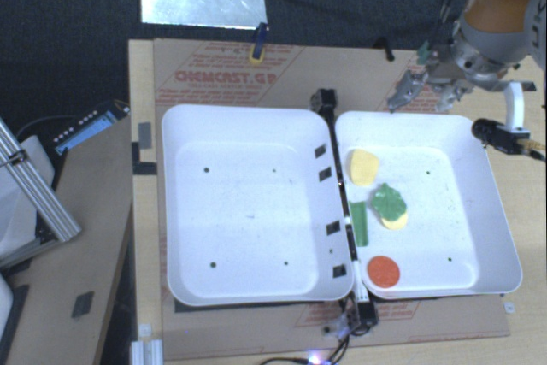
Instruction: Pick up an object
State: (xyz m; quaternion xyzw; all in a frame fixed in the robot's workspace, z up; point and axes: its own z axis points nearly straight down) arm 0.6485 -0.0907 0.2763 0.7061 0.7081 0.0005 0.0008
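Hovering end effector above right bin's far rim, holding nothing.

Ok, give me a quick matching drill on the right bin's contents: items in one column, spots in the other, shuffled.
Items:
1. yellow piece
2. orange disc
3. green strip
4. green leafy piece

Spots in the right bin:
A. near front edge
B. along the divider side, upright in view
C. on a second yellow piece
D. farthest back of the group

Pairs: 1-D, 2-A, 3-B, 4-C
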